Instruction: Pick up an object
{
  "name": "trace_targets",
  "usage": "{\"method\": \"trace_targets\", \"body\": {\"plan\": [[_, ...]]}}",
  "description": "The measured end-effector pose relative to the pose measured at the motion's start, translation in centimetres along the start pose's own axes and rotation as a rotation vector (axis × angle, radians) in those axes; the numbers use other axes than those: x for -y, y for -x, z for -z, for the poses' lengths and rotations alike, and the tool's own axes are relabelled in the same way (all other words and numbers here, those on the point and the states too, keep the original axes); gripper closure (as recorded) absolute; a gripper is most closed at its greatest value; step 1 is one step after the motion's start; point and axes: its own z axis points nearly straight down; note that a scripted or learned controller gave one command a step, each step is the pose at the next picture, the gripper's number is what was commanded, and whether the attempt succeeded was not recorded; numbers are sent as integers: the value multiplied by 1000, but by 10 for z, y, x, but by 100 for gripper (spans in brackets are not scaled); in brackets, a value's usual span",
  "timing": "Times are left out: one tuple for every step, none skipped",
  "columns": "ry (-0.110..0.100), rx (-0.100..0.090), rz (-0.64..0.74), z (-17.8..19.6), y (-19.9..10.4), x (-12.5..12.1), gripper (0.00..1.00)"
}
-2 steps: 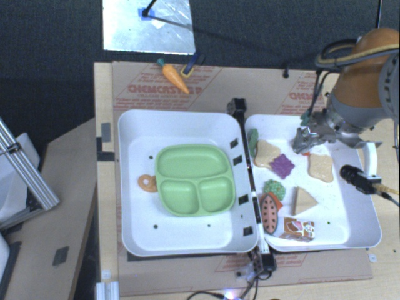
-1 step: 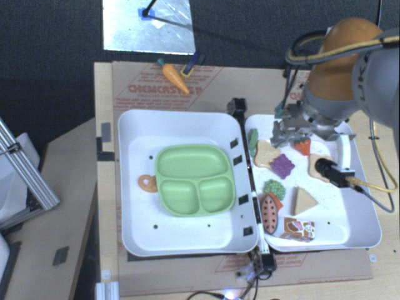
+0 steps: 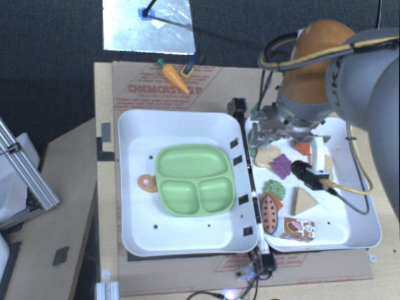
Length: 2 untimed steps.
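Two bins: side by side on counter (image 3: 75,167)
Left bin (image 3: 134,130): green tray (image 3: 194,179)
Right bin (image 3: 356,224): toy food
Jaws: state cannot be told

Even, fairly bright overhead light, soft shadows only. White bins (image 3: 187,120) near blown out, mild glare on the foil sheet (image 3: 149,17) at top. Overall slightly soft, low-res, noisy in the dark background. Arm (image 3: 356,74) at right blurry, close to lens.
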Motion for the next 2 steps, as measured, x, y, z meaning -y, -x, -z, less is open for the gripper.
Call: {"method": "trace_targets", "body": {"plan": [[2, 0, 1, 14, -57, 6, 100], [1, 1, -2, 15, -70, 7, 100]]}}
